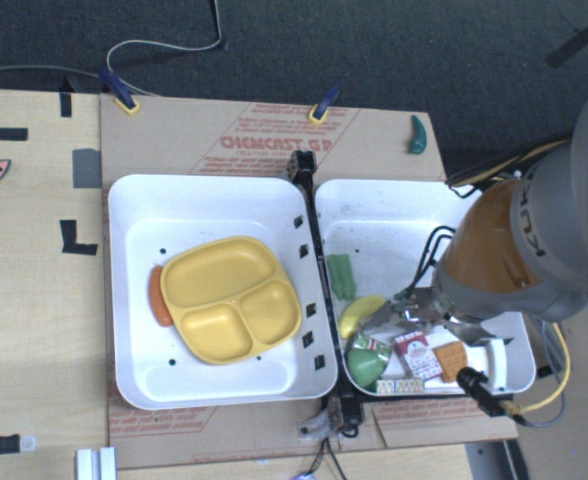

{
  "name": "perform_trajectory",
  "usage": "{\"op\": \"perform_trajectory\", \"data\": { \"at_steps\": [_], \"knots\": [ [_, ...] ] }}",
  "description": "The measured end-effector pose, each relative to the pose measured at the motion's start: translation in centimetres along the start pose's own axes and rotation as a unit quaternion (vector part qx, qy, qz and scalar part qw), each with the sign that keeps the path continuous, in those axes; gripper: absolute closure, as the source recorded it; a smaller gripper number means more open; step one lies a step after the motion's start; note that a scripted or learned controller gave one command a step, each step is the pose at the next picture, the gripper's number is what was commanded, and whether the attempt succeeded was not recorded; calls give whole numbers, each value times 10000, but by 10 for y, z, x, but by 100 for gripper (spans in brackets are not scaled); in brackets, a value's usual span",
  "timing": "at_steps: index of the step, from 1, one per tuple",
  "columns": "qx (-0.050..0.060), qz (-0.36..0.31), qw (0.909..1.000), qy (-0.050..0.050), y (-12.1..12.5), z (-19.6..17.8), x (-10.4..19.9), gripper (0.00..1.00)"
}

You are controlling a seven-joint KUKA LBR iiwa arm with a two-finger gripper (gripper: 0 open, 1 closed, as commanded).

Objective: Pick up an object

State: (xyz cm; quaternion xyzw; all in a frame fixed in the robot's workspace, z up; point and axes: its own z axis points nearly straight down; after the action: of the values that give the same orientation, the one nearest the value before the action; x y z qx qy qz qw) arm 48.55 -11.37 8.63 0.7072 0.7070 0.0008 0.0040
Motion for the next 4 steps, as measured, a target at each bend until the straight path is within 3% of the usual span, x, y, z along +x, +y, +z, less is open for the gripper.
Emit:
{"op": "perform_trajectory", "data": {
  "at_steps": [1,2,3,4],
  "knots": [
    [-13,21,10000,-26,0,0,14,0],
    [7,-7,10000,10,64,0,8,0],
    [10,-4,10000,0,64,-9,7,100],
    [11,-5,10000,-2,64,-9,7,0]
  ]
}}
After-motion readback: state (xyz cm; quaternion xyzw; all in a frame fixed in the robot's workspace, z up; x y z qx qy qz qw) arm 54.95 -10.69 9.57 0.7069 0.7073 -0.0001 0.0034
